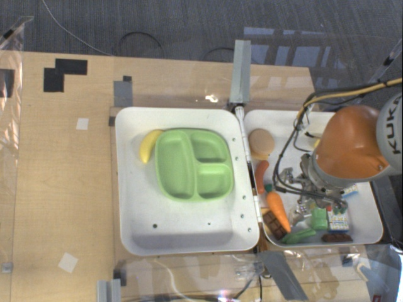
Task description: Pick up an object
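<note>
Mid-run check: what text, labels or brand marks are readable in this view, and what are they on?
"KU": black letters on the grey arm at the right edge, cut off by the frame.
Printed label on the small box in the right bin: too small and blurred to read.
Nothing else readable.

Bench: pale wood-grain, matt. Bins: smooth white plastic. Tray: matt green plastic. Wrist band: glossy orange. Carrot: smooth plastic.
</note>
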`<state>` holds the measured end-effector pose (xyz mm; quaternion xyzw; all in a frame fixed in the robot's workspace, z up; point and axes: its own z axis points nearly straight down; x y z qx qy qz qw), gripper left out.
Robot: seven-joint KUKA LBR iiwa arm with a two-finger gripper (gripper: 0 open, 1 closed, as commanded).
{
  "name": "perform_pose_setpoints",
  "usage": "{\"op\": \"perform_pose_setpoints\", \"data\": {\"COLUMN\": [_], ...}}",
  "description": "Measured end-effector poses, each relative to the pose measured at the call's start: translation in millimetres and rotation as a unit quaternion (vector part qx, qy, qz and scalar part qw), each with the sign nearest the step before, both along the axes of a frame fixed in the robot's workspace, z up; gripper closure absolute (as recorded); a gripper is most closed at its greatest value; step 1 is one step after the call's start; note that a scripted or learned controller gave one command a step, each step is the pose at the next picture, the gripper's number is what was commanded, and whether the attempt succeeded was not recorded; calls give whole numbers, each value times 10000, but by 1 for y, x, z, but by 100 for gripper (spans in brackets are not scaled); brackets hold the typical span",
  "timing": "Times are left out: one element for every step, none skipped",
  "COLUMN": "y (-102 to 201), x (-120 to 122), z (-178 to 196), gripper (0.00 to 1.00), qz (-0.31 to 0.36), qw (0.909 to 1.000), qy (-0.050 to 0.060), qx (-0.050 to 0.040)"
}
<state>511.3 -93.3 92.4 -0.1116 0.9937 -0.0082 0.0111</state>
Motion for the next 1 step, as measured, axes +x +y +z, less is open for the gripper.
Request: {"op": "perform_pose_setpoints", "data": {"y": [-94], "x": [14], "z": [-2], "gripper": [0], "qz": [-389], "qw": [9992], "qy": [21], "qx": [39]}}
